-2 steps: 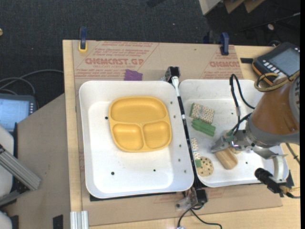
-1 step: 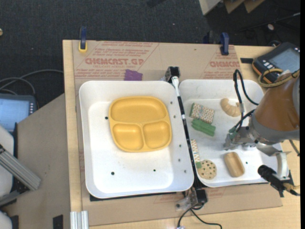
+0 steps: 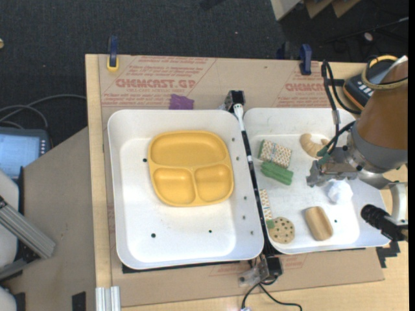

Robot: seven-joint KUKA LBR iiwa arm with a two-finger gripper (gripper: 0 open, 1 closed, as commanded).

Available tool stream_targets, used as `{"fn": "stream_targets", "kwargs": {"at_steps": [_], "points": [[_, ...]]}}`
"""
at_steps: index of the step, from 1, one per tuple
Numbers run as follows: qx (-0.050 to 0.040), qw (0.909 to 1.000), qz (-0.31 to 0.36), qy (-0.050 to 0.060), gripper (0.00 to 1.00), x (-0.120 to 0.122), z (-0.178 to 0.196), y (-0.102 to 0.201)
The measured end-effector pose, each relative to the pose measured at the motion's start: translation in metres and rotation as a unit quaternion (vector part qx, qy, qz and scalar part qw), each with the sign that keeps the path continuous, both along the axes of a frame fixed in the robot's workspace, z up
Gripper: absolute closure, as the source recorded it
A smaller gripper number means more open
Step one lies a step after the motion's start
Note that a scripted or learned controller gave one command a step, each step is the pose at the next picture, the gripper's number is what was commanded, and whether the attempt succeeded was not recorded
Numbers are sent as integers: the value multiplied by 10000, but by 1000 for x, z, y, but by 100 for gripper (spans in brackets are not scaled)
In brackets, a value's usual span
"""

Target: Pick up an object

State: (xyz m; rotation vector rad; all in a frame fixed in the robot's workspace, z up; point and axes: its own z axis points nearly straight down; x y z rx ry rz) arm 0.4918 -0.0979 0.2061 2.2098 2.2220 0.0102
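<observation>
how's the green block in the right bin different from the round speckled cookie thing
The green rectangular block is plain, elongated and lies at a slant near the right white bin's middle; the round tan speckled cookie is flat, dotted and sits by the near edge. Both lie loose in the bin's left half.

Bench top (image 3: 155,76) is covered by brown sheet printed in red lettering, held by a blue clamp (image 3: 113,52) at far left and another (image 3: 305,57) at far right. A small purple scrap (image 3: 181,102) is seen lying on it just beyond the left bin; dark carpet (image 3: 97,11) is seen behind the bench.
</observation>
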Motion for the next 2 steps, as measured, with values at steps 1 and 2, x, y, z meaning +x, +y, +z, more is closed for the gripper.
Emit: {"fn": "stream_targets", "kwargs": {"at_steps": [1, 2], "points": [[4, 10000, -27, 48, 0, -2, -6, -2], [-9, 10000, -17, 28, 0, 70, -39, -18]]}}
